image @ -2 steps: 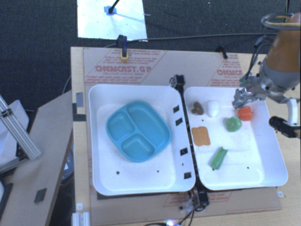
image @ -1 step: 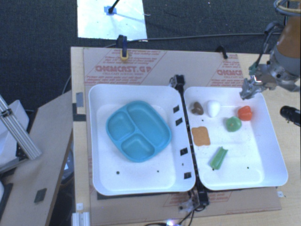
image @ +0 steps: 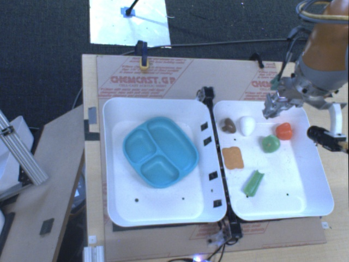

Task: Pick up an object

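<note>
Objects to pick: six small pieces lie loose in the right bin (image: 313, 201), spread well apart, which leaves room for fingers to close around any one of them.
Green stick (image: 253, 183): nearest piece, lying at a slant near the bin's middle, clear of the walls.
Orange square (image: 233, 158): flat on the floor just right of the divider; so thin that I judge it the hardest to grip.
Green round piece (image: 270, 143): further back, just beside the red piece (image: 283, 130) but apart from it.
Brown lump (image: 228, 125) and white egg-shaped piece (image: 247, 125): side by side at the far left of the bin.
Left bin (image: 120, 201): holds a blue divided plate (image: 160, 152), nothing on it, likely a place to put things.
Gripper (image: 271, 109): hangs over the far edge of the right bin, beyond the white and red pieces, nothing between its fingers; whether they are spread or closed I cannot tell.
Step, as I judge it: approach, no object taken yet.
Bench (image: 163, 75): a printed sheet covers it beneath both bins.
</note>
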You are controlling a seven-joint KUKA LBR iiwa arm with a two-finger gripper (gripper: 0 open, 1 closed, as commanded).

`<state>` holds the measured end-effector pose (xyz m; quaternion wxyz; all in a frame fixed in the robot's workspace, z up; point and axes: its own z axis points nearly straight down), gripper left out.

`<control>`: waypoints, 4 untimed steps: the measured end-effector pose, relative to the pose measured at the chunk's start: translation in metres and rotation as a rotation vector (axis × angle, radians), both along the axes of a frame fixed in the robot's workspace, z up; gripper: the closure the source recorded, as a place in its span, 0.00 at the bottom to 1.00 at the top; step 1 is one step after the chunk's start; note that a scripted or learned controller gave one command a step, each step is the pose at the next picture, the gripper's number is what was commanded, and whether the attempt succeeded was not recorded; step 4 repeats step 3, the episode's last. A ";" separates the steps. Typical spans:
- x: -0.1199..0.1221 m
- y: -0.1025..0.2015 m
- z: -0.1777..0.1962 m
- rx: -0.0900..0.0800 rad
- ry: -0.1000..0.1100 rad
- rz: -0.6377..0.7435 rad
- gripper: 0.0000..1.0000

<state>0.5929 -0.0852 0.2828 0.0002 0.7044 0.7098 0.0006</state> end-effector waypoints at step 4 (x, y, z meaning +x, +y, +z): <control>-0.039 0.143 -0.024 0.001 0.002 0.001 1.00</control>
